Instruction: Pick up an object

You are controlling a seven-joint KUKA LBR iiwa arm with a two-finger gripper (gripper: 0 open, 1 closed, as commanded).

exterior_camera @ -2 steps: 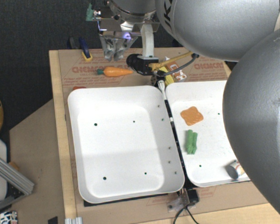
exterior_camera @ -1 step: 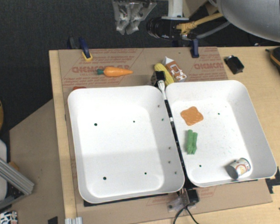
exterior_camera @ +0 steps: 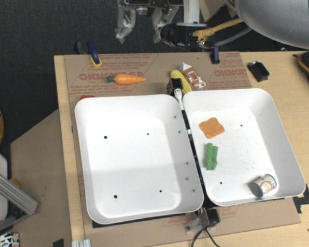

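1. Lying on a brown cardboard-covered bench (exterior_camera: 234, 69): two shallow white plastic bins, the left bin (exterior_camera: 89, 165) bare, the right bin (exterior_camera: 279, 129) carrying the candidates.
2. Sitting in the right bin: flat orange slab (exterior_camera: 211, 127) at 11 o'clock, green ridged pod (exterior_camera: 211, 156) near centre-left, small silver tin (exterior_camera: 263, 185) at 5 o'clock.
3. Hanging beyond the bench at 12 o'clock: the gripper (exterior_camera: 141, 25), grasping nothing visible; grip state impossible to tell.
4. Judging the step: approaching not yet begun; needing travel over the right bin, then descending.
5. Resting outside the bins: orange toy carrot (exterior_camera: 127, 79) and yellow toy corn (exterior_camera: 178, 79); nothing blocking.
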